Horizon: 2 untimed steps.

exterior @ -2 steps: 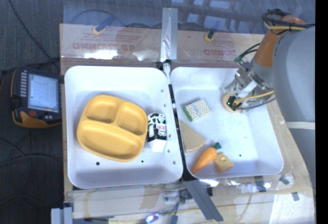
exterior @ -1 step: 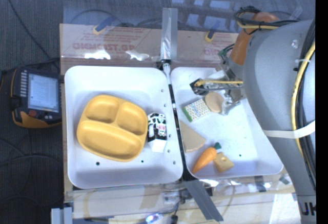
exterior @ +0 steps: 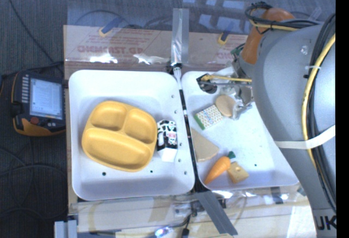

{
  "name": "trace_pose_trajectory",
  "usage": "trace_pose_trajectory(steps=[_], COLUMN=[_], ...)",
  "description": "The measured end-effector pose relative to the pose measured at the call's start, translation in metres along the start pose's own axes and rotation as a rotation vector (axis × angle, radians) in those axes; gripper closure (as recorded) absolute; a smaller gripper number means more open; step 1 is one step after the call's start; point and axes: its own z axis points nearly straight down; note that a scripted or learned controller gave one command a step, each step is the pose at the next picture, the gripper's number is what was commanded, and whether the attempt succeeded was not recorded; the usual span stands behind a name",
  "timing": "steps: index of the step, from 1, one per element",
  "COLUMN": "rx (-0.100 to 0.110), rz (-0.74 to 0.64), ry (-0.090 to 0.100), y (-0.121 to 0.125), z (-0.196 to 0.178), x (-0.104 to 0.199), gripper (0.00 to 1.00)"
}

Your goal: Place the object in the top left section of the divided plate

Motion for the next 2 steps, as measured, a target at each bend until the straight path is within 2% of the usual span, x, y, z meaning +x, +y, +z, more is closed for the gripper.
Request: trace_pose_trajectory(steps=[1,2], rx=[-0.008,-0.004], rz=[-0.240,-0.002], ry=[0.008,0.011], y=[0.037,-0.012], z=[-0.001,-0.001], x=[-0.095,-0.056], gripper=[1.00,1.00])
